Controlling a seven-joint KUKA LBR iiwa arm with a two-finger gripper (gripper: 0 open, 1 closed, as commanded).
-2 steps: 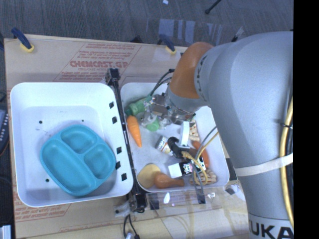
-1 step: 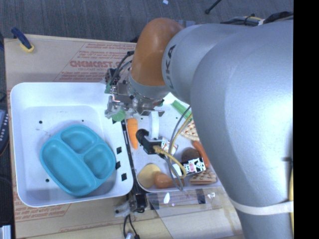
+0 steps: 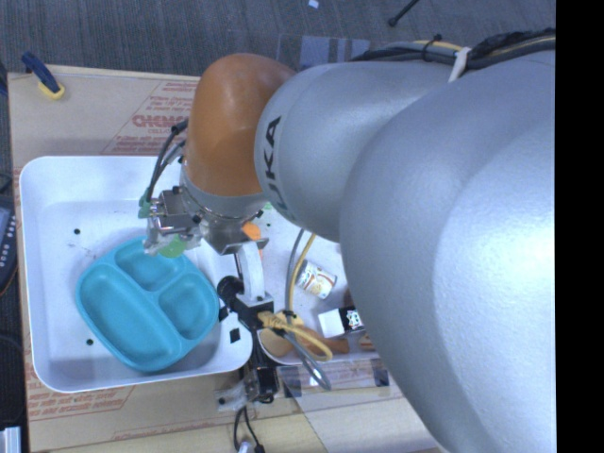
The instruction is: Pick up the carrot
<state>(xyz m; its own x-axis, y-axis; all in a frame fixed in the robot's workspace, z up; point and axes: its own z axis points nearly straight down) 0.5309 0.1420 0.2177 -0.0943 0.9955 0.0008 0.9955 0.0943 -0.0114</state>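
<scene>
The arm (image 3: 415,159) takes up most of the view, its orange band set over the left bin (image 3: 38,253). In that bin a blue divided tray (image 3: 142,314) lies, tilted toward the near wall. Below the wrist the gripper (image 3: 170,239) is lowered to the tray's upper edge; whether it is apart or together cannot be told, since the wrist hides it. A small orange patch (image 3: 250,227), just right of the wrist, is possibly the carrot, though too little is exposed to be sure; a green scrap (image 3: 172,249) is seen at the tray's rim. For a sound grasp, the gripper should be centred across the carrot's narrow width and lowered clear of the tray lip before closing.
</scene>
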